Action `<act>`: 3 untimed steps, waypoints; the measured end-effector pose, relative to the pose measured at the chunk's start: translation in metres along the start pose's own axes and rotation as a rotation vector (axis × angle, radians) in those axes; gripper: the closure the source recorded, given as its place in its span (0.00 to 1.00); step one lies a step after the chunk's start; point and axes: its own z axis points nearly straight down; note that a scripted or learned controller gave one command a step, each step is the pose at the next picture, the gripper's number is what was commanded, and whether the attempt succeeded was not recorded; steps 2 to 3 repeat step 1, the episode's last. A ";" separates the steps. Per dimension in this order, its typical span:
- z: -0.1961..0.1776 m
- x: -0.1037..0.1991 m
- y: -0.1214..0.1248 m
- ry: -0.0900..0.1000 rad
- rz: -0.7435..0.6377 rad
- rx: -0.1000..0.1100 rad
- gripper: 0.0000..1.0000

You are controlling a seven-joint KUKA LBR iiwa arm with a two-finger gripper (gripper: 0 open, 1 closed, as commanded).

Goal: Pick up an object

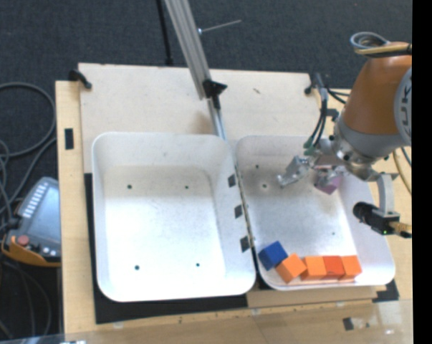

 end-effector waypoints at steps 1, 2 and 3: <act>0.018 -0.028 0.014 -0.003 -0.003 0.002 0.00; 0.018 -0.028 0.014 -0.003 -0.003 0.002 0.00; 0.018 -0.028 0.014 -0.003 -0.003 0.002 0.00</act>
